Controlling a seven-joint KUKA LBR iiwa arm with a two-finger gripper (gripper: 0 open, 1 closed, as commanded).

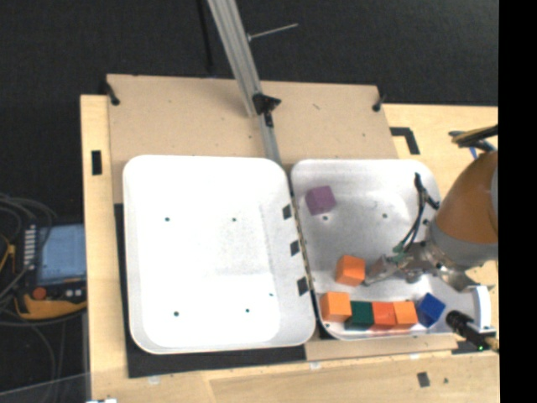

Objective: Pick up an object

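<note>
Surface (235, 107) first: at its left edge we see a blue box with cables (60, 254) lying beside it, then the left bin (210, 250), a white tray showing a few dark specks on its floor. A slanted metal rail (239, 53) runs down from the top toward the seam between the two trays. Moving right, we come to the right bin (369, 187), which carries all the candidates for the pick: a purple block (320, 199) alone near the upper left of its floor, an orange cube (351, 269) lower down and standing apart from the rest, and along the near wall a row that reads orange block (336, 306), green block (362, 313), two further orange blocks (394, 313) touching one another, and a blue block (430, 308) at the end. Further right the arm (470, 217) leans in over the bin, and its pincer (388, 269) sits low, just beside the lone orange cube on that cube's right. We cannot tell whether the pincer is released or clenched; nothing is visibly between its tips. We judge the step in hand to be the approach or closing phase on the orange cube, with no lift begun. The next move, in our view, calls for centring the tips across the cube, closing firmly, and rising straight so the neighbouring row is not disturbed.
</note>
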